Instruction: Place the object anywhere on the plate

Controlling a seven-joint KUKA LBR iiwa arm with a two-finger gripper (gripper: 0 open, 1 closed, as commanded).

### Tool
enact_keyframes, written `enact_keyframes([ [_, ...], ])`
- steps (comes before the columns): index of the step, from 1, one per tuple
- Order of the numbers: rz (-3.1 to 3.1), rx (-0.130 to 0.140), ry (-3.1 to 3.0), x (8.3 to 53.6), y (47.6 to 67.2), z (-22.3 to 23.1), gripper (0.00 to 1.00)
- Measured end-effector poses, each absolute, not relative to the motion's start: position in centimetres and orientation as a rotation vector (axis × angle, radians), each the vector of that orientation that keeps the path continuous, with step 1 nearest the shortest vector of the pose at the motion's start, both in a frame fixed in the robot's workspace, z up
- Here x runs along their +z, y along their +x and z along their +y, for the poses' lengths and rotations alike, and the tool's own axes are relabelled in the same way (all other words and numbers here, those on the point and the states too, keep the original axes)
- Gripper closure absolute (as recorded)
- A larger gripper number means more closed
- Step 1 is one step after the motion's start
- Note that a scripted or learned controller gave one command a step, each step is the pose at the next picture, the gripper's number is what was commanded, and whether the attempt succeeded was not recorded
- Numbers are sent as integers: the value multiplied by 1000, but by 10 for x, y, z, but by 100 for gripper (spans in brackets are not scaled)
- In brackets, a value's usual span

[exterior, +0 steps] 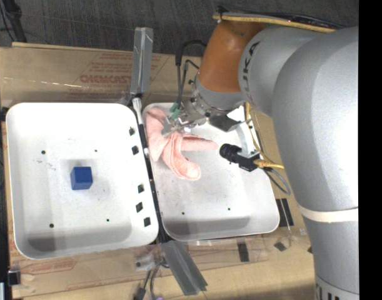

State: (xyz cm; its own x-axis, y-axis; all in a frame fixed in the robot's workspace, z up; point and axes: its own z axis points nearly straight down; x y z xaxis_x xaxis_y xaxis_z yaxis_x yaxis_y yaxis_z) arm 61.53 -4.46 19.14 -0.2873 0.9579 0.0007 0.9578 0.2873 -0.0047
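Observation:
A small blue cube (82, 177) lies on the floor of the left bin (28, 124), left of its middle. A pink, crumpled, soft-looking item (178, 149) lies in the upper left part of the right bin (241, 217), close to the divider between the bins. My gripper (177, 122) is low over the top edge of the pink item and seems to touch it. The wrist and orange band (225, 58) hide the bin's far edge behind it.
The grey arm (309, 117) covers the right side of the right bin. A black connector with cables (236, 155) hangs just right of the pink item. Black clips (140, 167) line the divider between the bins. Cardboard (65, 67) lies under both.

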Motion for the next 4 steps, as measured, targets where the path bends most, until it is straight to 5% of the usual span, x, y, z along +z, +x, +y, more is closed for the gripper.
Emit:
enact_keyframes([
  [1, -2525, 3, -1865, 231, 615, -44, 100],
  [4, -3137, 2, -87, 236, 610, 97, 100],
])
